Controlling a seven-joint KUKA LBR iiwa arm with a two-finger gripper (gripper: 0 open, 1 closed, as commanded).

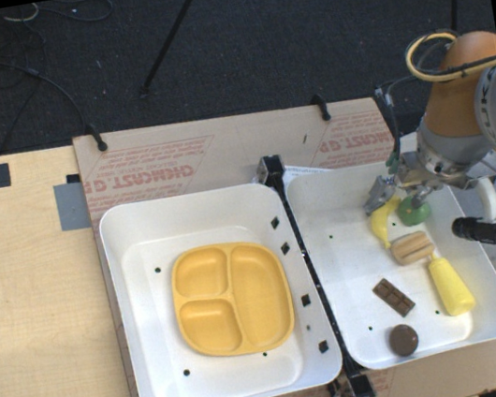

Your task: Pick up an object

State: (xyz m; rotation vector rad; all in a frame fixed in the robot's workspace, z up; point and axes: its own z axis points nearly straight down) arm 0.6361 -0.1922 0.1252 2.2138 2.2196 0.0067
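Yellow divided plate (232,298) in left bin (134,251) — right bin (341,214) holds brown disc (403,339), corn cob (451,285); end effector (400,187) state unclear.

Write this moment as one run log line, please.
claw: low over right bin | near: yellow banana, green object | hold: unclear

The tool (396,187), at the right of the frame, covers part of a small green object (412,208) and the top of a yellow piece (382,222), so their full shapes cannot be told. Whether its fingers grip anything is unclear. The arm (464,102) is cut off at the right edge.
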